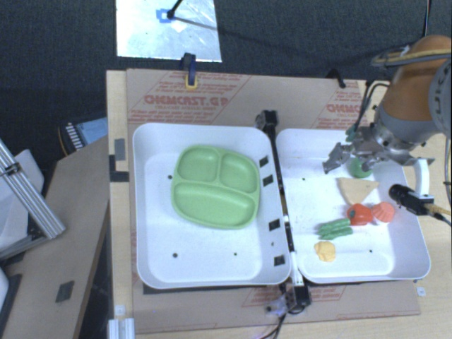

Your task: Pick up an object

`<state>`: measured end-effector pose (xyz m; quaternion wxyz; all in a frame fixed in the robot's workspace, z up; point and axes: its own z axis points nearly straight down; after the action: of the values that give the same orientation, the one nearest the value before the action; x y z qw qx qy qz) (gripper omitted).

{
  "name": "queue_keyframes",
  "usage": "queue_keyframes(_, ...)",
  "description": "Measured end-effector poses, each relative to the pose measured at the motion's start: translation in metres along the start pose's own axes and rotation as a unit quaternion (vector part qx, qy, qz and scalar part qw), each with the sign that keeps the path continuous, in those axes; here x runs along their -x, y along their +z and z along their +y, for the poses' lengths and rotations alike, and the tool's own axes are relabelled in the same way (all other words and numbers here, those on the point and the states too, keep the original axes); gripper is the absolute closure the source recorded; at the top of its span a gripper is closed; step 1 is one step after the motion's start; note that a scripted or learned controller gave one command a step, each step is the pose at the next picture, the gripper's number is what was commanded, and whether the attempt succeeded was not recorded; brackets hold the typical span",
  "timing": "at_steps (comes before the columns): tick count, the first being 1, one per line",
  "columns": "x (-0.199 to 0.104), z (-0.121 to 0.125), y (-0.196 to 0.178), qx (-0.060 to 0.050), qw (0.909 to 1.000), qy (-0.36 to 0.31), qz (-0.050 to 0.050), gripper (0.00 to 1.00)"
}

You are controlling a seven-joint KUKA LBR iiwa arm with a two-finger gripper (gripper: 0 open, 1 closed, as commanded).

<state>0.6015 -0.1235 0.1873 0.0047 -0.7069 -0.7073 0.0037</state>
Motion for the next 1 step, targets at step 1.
queue_keyframes(1, -0.0001, 0.0029, -0.0074, 0.006, 1.0, -0.001, -0.001, 0.0)
